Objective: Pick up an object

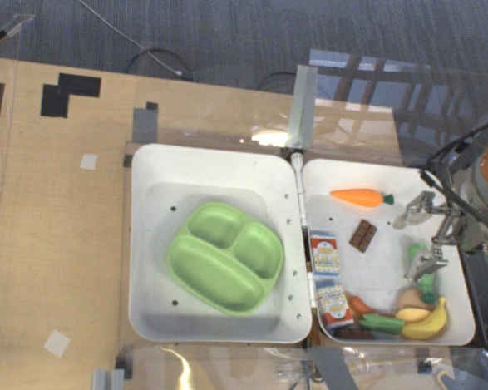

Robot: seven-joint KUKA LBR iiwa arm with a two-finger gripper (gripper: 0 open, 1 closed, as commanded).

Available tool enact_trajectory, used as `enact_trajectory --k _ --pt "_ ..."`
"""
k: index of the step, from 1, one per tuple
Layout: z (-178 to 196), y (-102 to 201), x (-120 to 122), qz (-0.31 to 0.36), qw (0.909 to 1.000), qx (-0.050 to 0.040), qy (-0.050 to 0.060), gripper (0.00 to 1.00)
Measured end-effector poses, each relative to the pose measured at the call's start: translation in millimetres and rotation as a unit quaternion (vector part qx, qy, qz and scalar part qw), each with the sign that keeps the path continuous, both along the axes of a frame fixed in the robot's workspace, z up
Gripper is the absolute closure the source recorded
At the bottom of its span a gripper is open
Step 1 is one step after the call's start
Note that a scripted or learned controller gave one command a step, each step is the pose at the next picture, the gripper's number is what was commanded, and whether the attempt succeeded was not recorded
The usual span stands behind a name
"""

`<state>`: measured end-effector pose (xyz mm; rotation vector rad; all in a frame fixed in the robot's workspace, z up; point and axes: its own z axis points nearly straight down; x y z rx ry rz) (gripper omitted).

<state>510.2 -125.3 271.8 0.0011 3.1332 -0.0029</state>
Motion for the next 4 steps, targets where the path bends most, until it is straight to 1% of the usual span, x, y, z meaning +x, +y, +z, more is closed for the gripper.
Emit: enact_trajectory --k 1,2,3,4 --pt "-97 -44 7 0.144 0.9896 0.0001 0.003 0.0" --pt "-180 -81 64 0.139 0.9903 -0.0024 -0.002 0.0" --pt "-182 -80 77 0.294 0.9557 -0.0035 -0.002 0.0" --pt "-182 -79 52 0.3 0.9539 -0.0031 -0.002 0.0"
